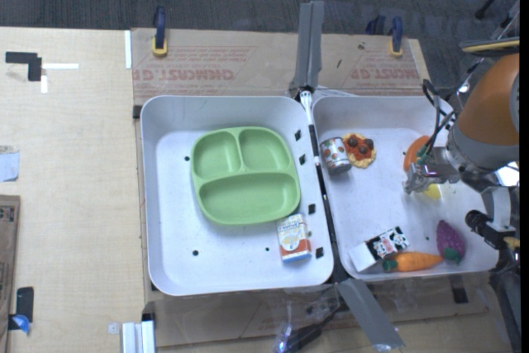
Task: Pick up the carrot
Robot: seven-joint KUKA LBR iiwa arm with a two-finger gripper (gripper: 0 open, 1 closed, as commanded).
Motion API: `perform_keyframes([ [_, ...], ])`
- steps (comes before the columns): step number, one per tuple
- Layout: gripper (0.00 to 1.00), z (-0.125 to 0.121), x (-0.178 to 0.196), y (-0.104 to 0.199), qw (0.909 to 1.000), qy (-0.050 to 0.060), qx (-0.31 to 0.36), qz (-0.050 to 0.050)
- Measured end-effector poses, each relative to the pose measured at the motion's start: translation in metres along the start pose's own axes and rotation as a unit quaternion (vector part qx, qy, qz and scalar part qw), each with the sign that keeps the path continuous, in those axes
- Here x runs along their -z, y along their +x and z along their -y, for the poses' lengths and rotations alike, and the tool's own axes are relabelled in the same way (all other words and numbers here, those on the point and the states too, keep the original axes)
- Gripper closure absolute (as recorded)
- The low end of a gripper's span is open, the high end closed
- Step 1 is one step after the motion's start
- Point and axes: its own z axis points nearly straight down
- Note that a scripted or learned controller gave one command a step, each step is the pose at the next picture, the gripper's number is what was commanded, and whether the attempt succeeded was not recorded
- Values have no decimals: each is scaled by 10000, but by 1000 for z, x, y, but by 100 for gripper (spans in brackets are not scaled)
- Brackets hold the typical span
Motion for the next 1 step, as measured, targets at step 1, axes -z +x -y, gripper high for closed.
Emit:
perform_keyframes([
  [1,100,-25,115,42,9985,-11,540,9],
])
